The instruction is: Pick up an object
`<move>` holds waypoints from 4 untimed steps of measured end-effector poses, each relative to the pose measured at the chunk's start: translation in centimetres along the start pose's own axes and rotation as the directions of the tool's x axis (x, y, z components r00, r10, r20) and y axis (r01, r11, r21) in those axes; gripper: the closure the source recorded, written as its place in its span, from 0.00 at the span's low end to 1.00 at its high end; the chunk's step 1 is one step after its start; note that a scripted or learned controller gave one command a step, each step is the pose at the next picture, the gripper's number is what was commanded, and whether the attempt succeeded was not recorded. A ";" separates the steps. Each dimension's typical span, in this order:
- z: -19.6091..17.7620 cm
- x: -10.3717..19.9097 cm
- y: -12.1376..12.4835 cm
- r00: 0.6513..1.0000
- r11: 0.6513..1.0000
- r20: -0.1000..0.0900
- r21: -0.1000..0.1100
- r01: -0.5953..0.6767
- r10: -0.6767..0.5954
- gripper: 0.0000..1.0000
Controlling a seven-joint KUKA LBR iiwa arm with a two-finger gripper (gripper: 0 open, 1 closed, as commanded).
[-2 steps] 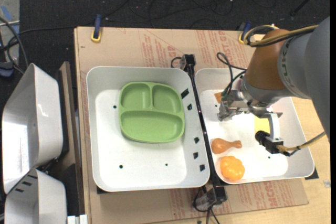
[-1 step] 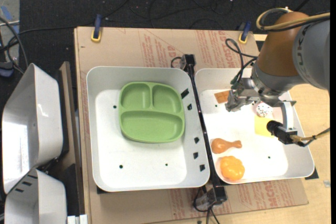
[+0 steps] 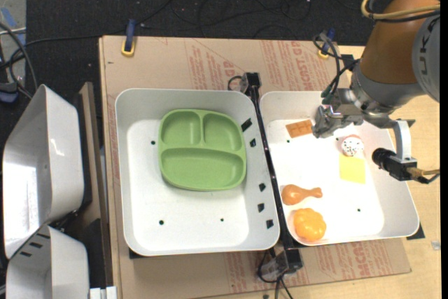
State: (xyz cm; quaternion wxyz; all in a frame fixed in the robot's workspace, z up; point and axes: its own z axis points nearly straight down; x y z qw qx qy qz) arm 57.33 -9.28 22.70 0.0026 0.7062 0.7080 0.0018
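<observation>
Lying in the right bin (image 3: 399, 217): five items, one green plate (image 3: 202, 149) left.

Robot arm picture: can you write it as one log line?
gripper: above right white bin, beside flat orange cracker | loose: yellow square card, orange drumstick toy | left white bin: green divided plate

The grey arm (image 3: 392, 80) with its orange band reaches in from the right, bent down over the far edge of the right bin (image 3: 399, 220). Its claw (image 3: 327, 124) hangs low near the bin's far-left corner.
</observation>
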 end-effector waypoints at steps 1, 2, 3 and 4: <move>-3.6 0.0 0.1 1.000 1.000 0.000 0.002 0.000 0.000 1.00; -3.3 4.2 1.2 1.000 1.000 -0.002 0.004 0.005 -0.005 1.00; -2.8 9.4 3.6 1.000 1.000 -0.002 0.004 0.006 -0.006 1.00; -3.0 14.6 4.1 1.000 1.000 -0.001 0.004 0.005 -0.005 1.00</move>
